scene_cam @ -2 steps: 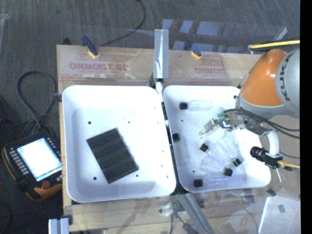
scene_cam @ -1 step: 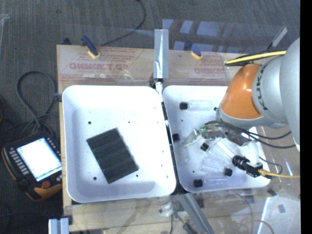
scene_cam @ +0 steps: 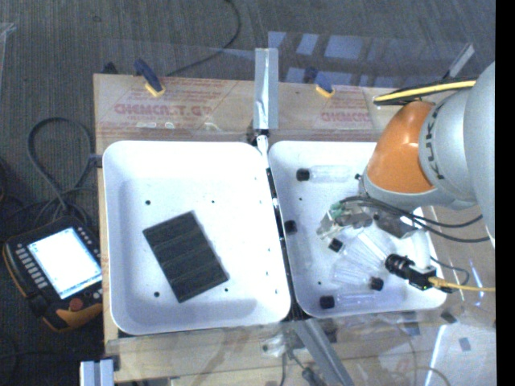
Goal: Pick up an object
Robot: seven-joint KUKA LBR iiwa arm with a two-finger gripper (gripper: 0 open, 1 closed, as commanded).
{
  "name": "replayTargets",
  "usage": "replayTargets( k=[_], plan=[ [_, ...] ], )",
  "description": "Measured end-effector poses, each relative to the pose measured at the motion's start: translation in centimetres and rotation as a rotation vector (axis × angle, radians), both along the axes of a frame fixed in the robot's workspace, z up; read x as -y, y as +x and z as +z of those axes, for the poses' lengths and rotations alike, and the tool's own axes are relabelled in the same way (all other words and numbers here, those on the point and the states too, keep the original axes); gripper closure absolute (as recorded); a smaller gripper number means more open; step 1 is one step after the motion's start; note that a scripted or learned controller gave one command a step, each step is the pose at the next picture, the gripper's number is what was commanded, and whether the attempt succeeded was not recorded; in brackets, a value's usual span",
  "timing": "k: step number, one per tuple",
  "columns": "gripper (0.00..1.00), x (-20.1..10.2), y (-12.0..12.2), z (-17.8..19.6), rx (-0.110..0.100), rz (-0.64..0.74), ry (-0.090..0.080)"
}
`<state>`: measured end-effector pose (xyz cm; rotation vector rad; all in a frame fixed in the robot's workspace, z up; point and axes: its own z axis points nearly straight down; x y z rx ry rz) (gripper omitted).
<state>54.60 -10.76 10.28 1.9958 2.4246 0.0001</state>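
1. Left bin point(scene_cam: 121, 215): holds one dark ribbed rectangular pad point(scene_cam: 185, 256), lying flat and skewed on the floor, well apart from every wall. It looks thin and probably light; whether it is stiff or rubbery cannot be told. Lying flat, it offers no raised edge, so a two-finger grasp would have to come across its narrow width, or catch a long edge.

2. Right bin point(scene_cam: 306, 155): holds several clear plastic tubes point(scene_cam: 354, 260) with black caps, scattered and partly overlapping below the wrist. One tube point(scene_cam: 342, 300) lies alone near the front wall; a black cap point(scene_cam: 302, 174) sits near the back wall.
   - Judged handling: light, rigid, smooth and round, so likely to roll or slip out of a pinch. Best hold: across the tube's middle, fingers square to its axis.

3. Gripper point(scene_cam: 342, 215): low in the right bin, just beside the tube cluster, under the orange-banded arm point(scene_cam: 402, 159). Finger state cannot be told; nothing is seen held.

4. Task thing: any of the above; the tubes lie nearest the gripper, none lifted yet.
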Motion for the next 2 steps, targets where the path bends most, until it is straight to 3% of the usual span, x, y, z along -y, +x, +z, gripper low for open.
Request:
replayTargets(
  k=[1, 2],
  plan=[
    [1.0, 4.43, 3.86, 18.43, 0.0, -0.031, -0.003],
    [0.0, 4.41, 3.86, 18.42, -0.001, -0.03, -0.003]
  ],
)
